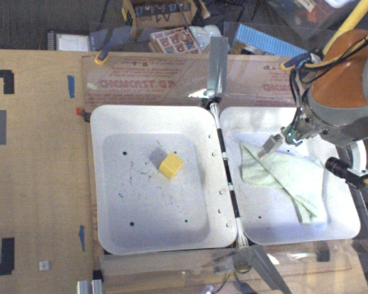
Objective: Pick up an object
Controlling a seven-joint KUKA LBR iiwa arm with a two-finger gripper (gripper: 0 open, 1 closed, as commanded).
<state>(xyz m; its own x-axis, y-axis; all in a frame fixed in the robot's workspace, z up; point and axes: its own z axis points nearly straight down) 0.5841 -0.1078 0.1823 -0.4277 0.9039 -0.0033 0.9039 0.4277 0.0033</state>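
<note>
over the right-hand bin (349, 225), the grey arm's gripper (275, 144) hangs low above the upper left end of a pale green cloth (288, 176), its metal tip just touching or just clear of the fabric; which of the two cannot be told from this slant, nor can it be told how far the fingers stand apart or whether any fold lies between them. the cloth sprawls across the middle of that bin, crumpled, its long axis running on a diagonal from the upper left, near the divider between the bins, down to the lower right, where it narrows to a tail pointing at the bin's lower right corner. to take it well, the judgement is that the tip should press straight down into a raised ridge of fabric near that upper end, close across the fold rather than along it, and lift slowly so the trailing length peels off the floor without snagging the bin wall. a small yellow block (171, 165) sits apart in the left-hand bin (110, 127), turned corner-on like a diamond, well away from the arm and seemingly not the present target.
</note>
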